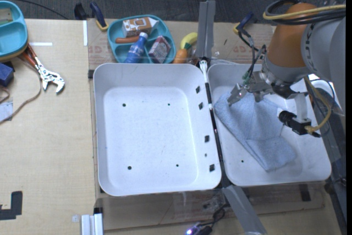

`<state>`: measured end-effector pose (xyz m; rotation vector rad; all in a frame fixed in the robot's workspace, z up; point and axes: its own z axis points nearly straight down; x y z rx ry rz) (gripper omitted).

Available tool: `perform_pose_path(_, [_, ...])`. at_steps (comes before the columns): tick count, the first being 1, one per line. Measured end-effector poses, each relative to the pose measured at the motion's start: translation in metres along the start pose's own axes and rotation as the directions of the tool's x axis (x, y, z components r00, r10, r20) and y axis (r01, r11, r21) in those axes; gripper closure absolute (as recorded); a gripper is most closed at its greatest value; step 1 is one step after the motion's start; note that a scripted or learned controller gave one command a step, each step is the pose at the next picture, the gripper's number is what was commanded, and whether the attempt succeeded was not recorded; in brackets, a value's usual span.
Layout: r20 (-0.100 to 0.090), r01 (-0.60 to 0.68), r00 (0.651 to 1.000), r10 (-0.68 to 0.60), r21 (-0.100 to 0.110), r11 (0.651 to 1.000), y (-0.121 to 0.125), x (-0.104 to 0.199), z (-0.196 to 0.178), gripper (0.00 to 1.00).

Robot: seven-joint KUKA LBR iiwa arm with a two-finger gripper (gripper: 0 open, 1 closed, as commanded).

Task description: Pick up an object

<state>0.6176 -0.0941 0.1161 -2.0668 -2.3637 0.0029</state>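
Note:
A blue-grey cloth (256, 130) lies crumpled in the right bin (275, 180), stretching from its upper left toward its lower right. My gripper (247, 94) hangs over the cloth's upper edge, near the bin's back left corner. Its fingers (235, 96) are spread open with nothing between them. I cannot tell whether the tips touch the cloth. The grey arm with its orange band (289, 41) reaches in from the upper right.
The left bin (148, 135) sits beside the right one, with a grey divider post (206, 30) behind the gap between them. A teal tray (140, 38) of small items and a banana (188, 40) lie behind the bins. A wrench (49, 78) rests on the bench at far left.

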Motion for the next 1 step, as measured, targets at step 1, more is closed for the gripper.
perform_pose_path(1, [0.000, -0.054, 0.999, 0.054, -0.001, 0.999, -0.0505, -0.0171, -0.0292, 0.00])
